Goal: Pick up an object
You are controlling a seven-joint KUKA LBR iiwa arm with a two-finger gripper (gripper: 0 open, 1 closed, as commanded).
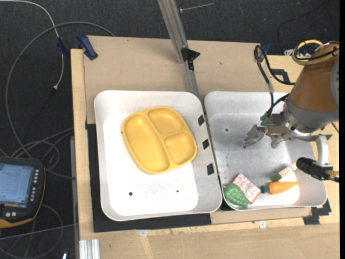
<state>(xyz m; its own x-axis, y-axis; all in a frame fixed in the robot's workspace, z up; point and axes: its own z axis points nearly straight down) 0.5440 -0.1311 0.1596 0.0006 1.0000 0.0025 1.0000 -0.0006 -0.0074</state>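
My gripper (263,140) hangs over the middle of the right bin (232,102), its two grey fingers spread open with nothing between them. Several small objects lie along the bin's front edge, below and apart from the gripper: a green toy (235,195) in the front left corner, a pink-and-white checkered box (247,185) touching it, an orange carrot (283,187) to the right, and a small pale piece (285,171) just behind the carrot. The bin floor directly under the fingers is bare.
The left bin (108,112) holds a yellow three-section plate (159,139). A metal pole (173,20) slants down to the gap between the bins. A black part (312,168) sticks out at the right bin's far right side. Cables and a tablet (19,190) lie off the bench at left.
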